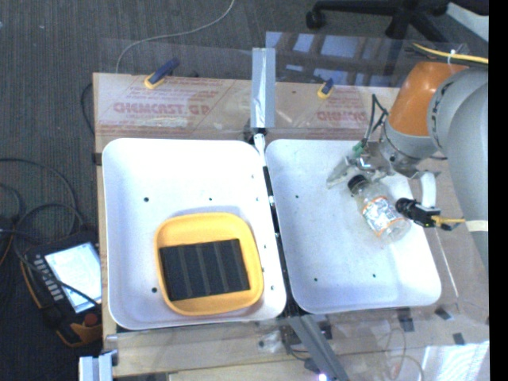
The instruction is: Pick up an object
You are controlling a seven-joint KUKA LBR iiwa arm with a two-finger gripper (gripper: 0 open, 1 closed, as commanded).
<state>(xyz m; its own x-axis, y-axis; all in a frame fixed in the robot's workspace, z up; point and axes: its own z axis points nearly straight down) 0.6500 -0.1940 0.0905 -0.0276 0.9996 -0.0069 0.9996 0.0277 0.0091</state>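
The grey arm [464, 133] with its orange band reaches in from the right, and the gripper [355, 173] hangs low over the far part of the right bin [349, 268].

1. dark grey carpet floor [95, 22] lies around the counter [190, 109], a brown board far left of the hand.
2. a black office chair base [373, 10] stands above the hand.
3. cables [32, 213] trail at far left, beside a lit tablet [71, 268].
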